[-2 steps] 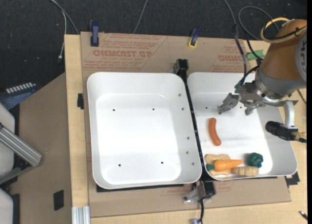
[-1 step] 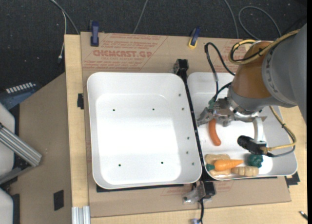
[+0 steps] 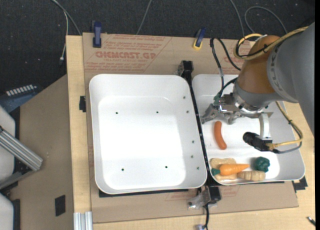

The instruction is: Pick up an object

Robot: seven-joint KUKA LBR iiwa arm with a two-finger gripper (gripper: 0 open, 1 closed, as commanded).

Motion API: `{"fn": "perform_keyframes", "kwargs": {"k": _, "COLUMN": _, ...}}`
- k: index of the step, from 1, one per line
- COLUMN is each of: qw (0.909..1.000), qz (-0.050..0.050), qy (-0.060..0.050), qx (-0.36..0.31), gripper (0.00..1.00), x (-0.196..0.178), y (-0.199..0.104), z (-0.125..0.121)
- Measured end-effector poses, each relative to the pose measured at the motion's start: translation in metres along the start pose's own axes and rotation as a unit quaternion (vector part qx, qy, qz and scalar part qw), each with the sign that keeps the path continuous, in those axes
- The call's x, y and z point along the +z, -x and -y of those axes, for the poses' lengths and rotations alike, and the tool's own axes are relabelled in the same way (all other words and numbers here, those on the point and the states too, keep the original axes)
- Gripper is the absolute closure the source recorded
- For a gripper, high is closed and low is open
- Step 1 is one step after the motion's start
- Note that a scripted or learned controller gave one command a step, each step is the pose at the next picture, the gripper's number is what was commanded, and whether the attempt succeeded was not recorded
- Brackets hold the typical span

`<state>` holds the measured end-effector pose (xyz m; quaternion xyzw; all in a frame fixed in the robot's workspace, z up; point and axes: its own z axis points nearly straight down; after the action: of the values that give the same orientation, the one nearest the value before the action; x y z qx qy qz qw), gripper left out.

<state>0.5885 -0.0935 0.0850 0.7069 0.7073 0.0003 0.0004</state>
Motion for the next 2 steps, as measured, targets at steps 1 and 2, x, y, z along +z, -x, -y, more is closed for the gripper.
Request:
{"fn": "perform_keyframes", "kwargs": {"k": 1, "qw": 1.0, "qz": 0.0, "qy": -0.001, "qx": 0.0, "gripper": 0.0, "x": 0.0, "y": 0.0, "z": 0.03}}
{"fn": "perform_keyframes", "kwargs": {"k": 2, "qw": 1.0, "qz": 0.0, "qy": 0.0, "qx": 0.0, "gripper": 0.0, "x": 0.0, "y": 0.017, "z": 0.016}}
